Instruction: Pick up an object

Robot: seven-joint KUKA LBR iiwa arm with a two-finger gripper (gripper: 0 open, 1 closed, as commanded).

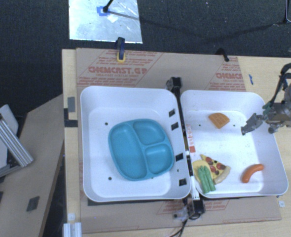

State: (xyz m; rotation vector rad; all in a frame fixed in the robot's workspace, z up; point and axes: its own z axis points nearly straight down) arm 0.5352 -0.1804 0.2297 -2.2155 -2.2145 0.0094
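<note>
The right bin [234,102] holds several toy foods. An orange bread-like piece [218,119] lies near its back. A pizza slice [216,167] and a green vegetable [204,177] sit at the front left. An orange sausage [252,172] lies at the front right. My gripper [259,128] reaches in from the right over the bin's right side. It is to the right of the bread piece and behind the sausage. Its fingers are spread open, with nothing between them.
The left bin [96,132] holds a blue divided plate [140,148]. A black divider with clips [180,132] runs between the bins. A cardboard sheet [150,68] lies under both, and a metal frame [7,137] stands at the far left.
</note>
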